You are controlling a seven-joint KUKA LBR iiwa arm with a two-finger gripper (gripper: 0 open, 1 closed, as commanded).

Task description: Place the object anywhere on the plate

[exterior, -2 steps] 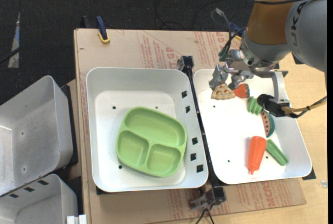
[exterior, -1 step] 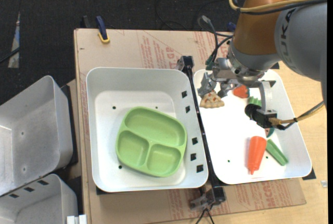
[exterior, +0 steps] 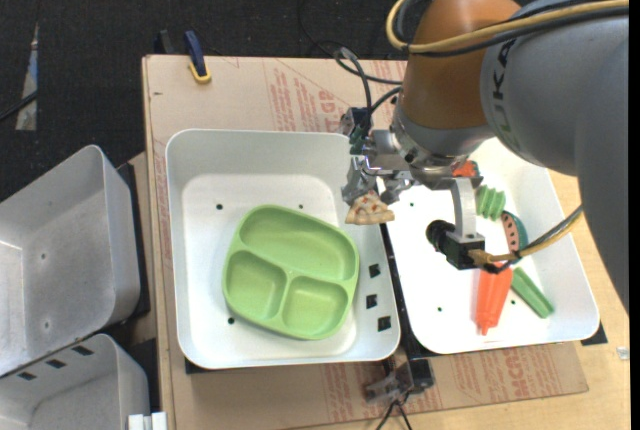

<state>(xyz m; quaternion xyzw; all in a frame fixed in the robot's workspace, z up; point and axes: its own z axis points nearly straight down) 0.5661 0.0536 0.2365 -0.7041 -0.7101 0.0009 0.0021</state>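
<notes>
Over the right wall of the left bin [exterior: 200, 146], I am seeing the hand [exterior: 364, 196] closing its fingers on a pizza slice [exterior: 369, 211]; the slice is hanging just beside the upper right corner of the green plate [exterior: 262, 248], not quite over it; in the right bin [exterior: 440, 320], a carrot [exterior: 491, 300] is lying beside a green pod [exterior: 532, 298].

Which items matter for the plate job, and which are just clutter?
Job:
- pizza slice, between the fingers of the gripper
- plate, in the left bin

Lying about, in the right bin:
- carrot
- green pod beside it
- second green pod
</notes>
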